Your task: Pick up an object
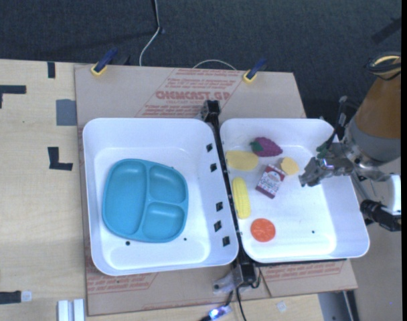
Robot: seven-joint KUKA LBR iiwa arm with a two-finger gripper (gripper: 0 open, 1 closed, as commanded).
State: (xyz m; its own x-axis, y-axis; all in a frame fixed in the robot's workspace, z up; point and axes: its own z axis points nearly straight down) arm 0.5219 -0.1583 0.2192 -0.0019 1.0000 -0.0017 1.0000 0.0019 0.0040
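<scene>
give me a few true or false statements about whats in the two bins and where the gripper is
1. The blue divided plate lies in the left bin. True.
2. The corn cob lies in the left bin beside the plate. False: it lies in the right bin, near the divider.
3. The orange round slice sits nearer the bottom of the view than the red carton. True.
4. The gripper hangs over the plate. False: it is over the right bin's right part.
5. The purple toy rests on the plate. False: it lies in the right bin, toward its far side.
</scene>
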